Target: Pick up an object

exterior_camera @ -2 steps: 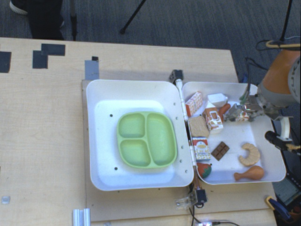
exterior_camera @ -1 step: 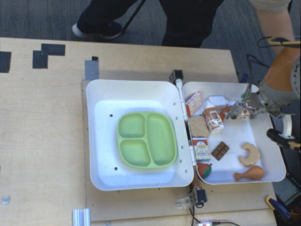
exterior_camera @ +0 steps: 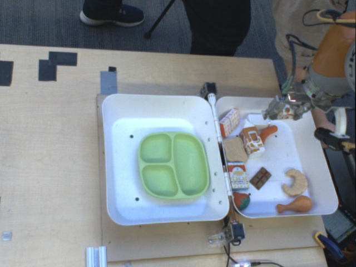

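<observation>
White bins sit side by side: the left bin point(exterior_camera: 114, 166) holds a green divided plate point(exterior_camera: 173, 165); the right bin point(exterior_camera: 325, 174) holds toy food, among it a croissant point(exterior_camera: 295, 182), drumstick point(exterior_camera: 295, 206), chocolate square point(exterior_camera: 260, 177) and small cartons. We log the gripper point(exterior_camera: 285, 108) over the far right corner; its jaw state we cannot tell.

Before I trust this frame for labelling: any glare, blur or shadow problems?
Camera view: lighting even, shadows soft; the left bin is bright white, near washed out around the green tray; small toys such as the croissant look soft; the end effector is blurred against clutter, its details indistinct.
</observation>
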Tool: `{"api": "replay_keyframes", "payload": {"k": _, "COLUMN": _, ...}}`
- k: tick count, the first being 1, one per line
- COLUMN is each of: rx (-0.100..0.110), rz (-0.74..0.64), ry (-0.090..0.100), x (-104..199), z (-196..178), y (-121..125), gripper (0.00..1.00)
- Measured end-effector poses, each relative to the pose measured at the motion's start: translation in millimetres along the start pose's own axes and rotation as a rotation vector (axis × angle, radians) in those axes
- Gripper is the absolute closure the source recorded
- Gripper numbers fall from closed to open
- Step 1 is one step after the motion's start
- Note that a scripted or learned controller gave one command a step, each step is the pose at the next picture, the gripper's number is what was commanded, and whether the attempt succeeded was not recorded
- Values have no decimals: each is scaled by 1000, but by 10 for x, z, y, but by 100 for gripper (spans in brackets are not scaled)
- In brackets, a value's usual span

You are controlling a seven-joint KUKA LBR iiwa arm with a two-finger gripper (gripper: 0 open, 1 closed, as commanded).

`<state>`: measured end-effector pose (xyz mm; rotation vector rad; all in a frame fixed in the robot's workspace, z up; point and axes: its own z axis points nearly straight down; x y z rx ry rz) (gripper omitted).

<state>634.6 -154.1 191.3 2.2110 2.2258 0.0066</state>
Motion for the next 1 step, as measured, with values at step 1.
{"api": "replay_keyframes", "payload": {"k": 1, "rx": 4, "rz": 0, "ry": 1, "x": 714, "z": -326, "y": -586, "gripper": 100}}
